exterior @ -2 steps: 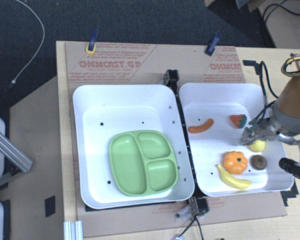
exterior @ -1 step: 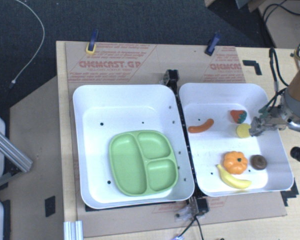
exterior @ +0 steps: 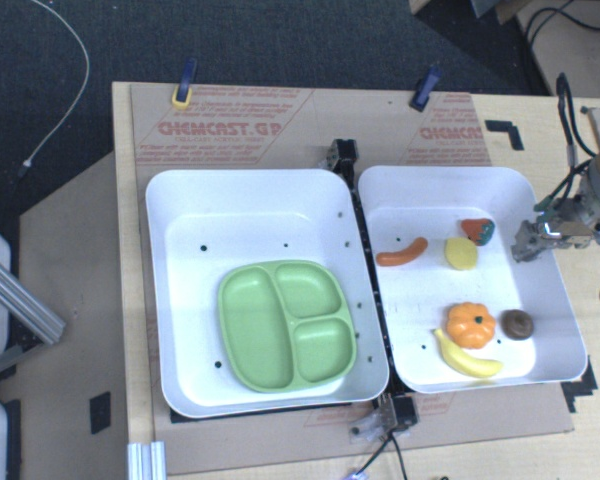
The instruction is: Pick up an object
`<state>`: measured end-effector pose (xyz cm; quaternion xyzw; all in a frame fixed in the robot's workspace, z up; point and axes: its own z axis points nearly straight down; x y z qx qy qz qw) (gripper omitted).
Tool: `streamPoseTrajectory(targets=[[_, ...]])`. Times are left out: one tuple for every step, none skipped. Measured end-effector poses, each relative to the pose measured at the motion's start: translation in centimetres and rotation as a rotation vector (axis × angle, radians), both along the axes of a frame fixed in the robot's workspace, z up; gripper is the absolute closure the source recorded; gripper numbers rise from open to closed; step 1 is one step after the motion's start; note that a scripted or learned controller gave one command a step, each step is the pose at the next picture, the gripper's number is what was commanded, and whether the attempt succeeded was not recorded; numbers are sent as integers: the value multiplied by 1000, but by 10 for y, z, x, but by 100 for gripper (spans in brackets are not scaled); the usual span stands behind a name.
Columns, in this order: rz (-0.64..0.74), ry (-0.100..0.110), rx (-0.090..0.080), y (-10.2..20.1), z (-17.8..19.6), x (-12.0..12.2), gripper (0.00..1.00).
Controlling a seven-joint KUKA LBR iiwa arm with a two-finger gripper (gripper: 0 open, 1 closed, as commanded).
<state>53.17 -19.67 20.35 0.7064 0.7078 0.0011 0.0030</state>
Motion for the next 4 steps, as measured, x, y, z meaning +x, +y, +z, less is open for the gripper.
streamPoseTrajectory(targets=[[0, -1, 0, 0, 42, 1, 100], [5, 3, 3, 55, 44, 18, 100], [5, 3, 4, 109, 52, 25, 100], [-1, 8, 4, 157, 37, 31, 100]])
